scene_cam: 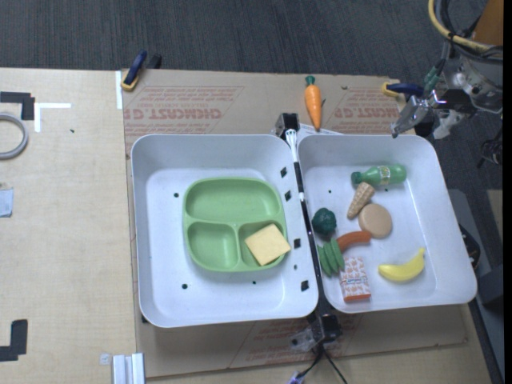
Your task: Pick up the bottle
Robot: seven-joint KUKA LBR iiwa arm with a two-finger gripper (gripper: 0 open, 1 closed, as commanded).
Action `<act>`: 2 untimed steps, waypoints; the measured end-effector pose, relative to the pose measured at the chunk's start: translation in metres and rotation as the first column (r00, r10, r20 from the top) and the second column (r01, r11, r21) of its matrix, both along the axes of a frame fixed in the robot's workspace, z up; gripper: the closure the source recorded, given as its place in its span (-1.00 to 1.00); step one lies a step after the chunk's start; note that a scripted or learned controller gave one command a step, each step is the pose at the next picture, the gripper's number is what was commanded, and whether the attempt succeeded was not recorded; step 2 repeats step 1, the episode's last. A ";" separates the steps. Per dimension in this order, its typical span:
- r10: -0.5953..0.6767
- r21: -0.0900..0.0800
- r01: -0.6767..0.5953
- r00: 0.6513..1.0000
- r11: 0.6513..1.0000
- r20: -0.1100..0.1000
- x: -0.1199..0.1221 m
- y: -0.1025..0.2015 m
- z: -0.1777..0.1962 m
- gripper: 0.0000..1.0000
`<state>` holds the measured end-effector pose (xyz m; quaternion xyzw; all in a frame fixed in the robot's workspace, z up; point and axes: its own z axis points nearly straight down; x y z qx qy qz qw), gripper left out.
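The desk is a pale wooden surface, and on it lies a sheet of brown cardboard printed in red; the lettering reads upside down from this view and its words are hard to make out. On the cardboard sit two shallow white bins side by side. The left bin holds a green divided tray with a yellow block in its lower right compartment. The right bin holds the smaller things. The bottle lies on its side near the bin's far wall, green with a pale label band whose print is too small to read, its narrow end toward the left. Just below it lies an ice-cream cone, then a round tan bun, an orange sausage-shaped piece, a dark green broccoli, a green pod, a yellow banana and a small orange-and-white carton with unreadable print. A toy carrot rests on the cardboard beyond the bins. The arm is cut off by the upper right corner, and the gripper hangs above the right bin's far corner, apart from the bottle; whether its fingers are spread or pressed together I cannot tell.
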<state>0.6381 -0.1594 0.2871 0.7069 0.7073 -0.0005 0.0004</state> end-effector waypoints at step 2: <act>0.003 -0.002 -0.003 1.000 1.000 0.001 0.000 0.000 0.010 1.00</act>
